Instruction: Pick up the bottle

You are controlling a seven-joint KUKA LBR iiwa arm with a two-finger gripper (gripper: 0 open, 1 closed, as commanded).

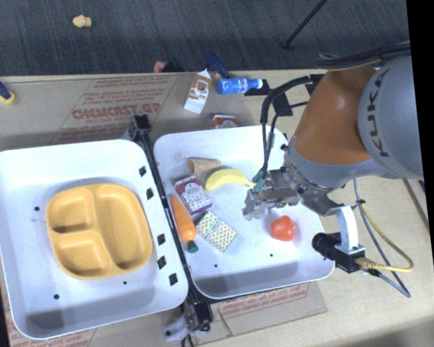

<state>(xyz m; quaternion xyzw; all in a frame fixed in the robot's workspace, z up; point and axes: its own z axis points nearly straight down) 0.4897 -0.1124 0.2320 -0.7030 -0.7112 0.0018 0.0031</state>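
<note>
Bottle (237, 86) position comes first: the only thing I read as one is the small blue item lying on its side on the cardboard, beyond the right bin's (304, 271) far rim, at about twelve o'clock from me. Its paler end points toward three o'clock. A small carton (198, 92) lies just beside it at nine o'clock.

My gripper (263, 202) sits low inside the right bin, between the banana (227, 178) at ten o'clock and the red tomato (283, 228) at five o'clock. Whether it is apart or together I cannot tell from this slant, and nothing shows clamped in it.

To do this well, I judge I should rise straight up first, so I clear the banana and the bin wall, then travel toward twelve o'clock over the rim. The bottle lies along the nine-to-three line, so I would turn my wrist to close across its narrow width, centre on the blue body and not the cap, and descend slowly. A lying bottle may roll, and the carton leaves little room on that side.
</note>
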